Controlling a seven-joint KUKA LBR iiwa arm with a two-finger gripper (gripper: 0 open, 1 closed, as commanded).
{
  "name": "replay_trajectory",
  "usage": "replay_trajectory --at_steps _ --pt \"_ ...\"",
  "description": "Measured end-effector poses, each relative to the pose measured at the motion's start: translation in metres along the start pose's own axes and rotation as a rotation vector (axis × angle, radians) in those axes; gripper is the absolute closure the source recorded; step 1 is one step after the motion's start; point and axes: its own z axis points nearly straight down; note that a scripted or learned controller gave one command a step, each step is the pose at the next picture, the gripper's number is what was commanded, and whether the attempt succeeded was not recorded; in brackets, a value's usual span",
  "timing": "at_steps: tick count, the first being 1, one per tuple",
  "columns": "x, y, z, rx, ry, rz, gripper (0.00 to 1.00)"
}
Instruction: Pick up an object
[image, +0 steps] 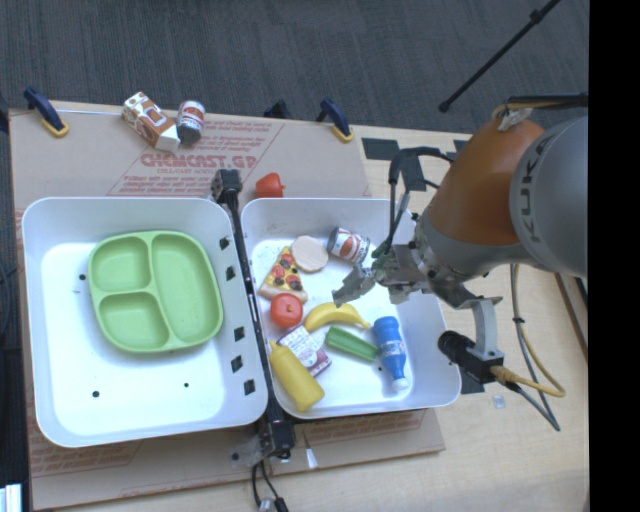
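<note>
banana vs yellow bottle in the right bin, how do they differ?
The banana is thin and curved; the yellow bottle is thicker and straight. The banana lies mid-bin, just below the end effector; the yellow bottle sits at the front left corner. The banana lies roughly crosswise; the bottle runs diagonally. Both are yellow and lie flat in the right bin.

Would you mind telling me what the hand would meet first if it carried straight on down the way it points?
Probably the banana, just beyond the hand, or bare bin floor beside it; depth is unclear.
</note>
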Motion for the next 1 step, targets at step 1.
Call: replay_trajectory --at_steps 1 --pt "-0.0276 -0.0142 0.1301 0.001 0.0 -0.001 0.0"
